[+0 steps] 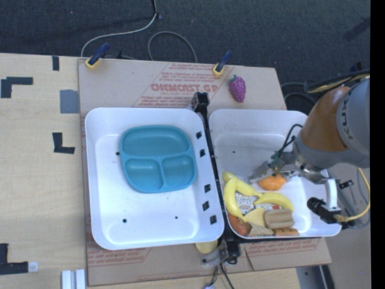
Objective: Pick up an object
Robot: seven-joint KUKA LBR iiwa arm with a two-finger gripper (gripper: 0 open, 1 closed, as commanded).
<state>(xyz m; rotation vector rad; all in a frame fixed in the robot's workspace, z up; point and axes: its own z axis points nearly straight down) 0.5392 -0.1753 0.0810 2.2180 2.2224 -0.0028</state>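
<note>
The right bin [252, 128] holds a heap of toy food at its front. In the heap are a yellow banana [236, 188], a second banana [275, 200], a small orange fruit [272, 182], a brown block [278, 219] and a red-orange piece [239, 225]. My gripper [267, 172] is down inside this bin, right over the orange fruit and touching or nearly touching its top. The wrist hides the contact, so I cannot tell if anything is held.
The left bin [102, 161] carries a blue divided plate [158, 159]. A purple grape bunch [237, 88] lies on the cardboard behind the bins. Black clips run along the divider [206, 161] between the bins. The arm's grey and orange body [331, 131] overhangs the right bin's right side.
</note>
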